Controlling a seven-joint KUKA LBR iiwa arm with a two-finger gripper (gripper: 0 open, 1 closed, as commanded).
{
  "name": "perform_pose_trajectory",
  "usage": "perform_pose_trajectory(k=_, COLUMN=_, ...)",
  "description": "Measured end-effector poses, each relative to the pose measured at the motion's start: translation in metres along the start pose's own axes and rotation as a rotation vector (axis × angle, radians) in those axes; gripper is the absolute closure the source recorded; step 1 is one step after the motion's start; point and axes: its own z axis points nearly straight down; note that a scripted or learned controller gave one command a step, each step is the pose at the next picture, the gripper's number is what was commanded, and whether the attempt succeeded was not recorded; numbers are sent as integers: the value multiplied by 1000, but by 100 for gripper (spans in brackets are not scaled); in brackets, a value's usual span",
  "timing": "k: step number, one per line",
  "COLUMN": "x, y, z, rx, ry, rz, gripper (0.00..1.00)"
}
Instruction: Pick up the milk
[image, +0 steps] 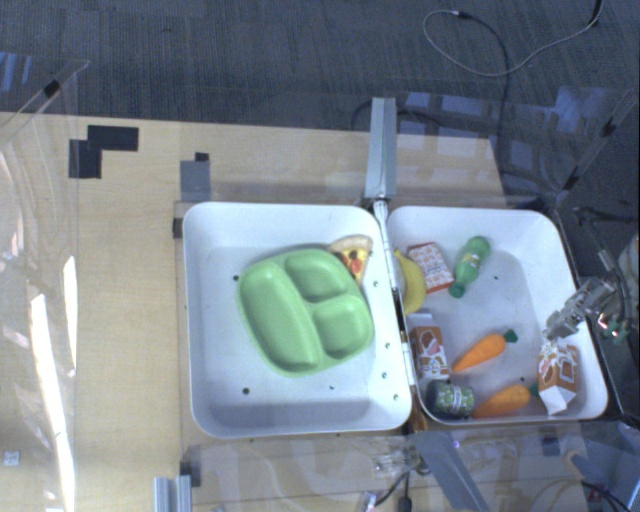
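wooden worktop (120, 300), right bin (530, 225): end effector (562, 322) just above milk (558, 374).
grip state unclear; descend straight, centred on the carton.

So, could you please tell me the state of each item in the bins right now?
green tray: flat, left bin
pizza slice: at tray's corner
banana: along the divider
green bottle: lying down
carrot: lying down
milk carton: tipped, right bin
gripper: above milk carton
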Motion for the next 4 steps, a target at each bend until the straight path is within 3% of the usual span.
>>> perform_pose_trajectory(k=1, x=0, y=0, z=0, rx=0, ry=0, rz=0, gripper=0)
perform_pose_trajectory(k=3, x=0, y=0, z=0, rx=0, ry=1, rz=0, gripper=0)
perform_pose_trajectory(k=4, x=-16, y=44, z=32, rx=0, ry=2, rz=-191, gripper=0)
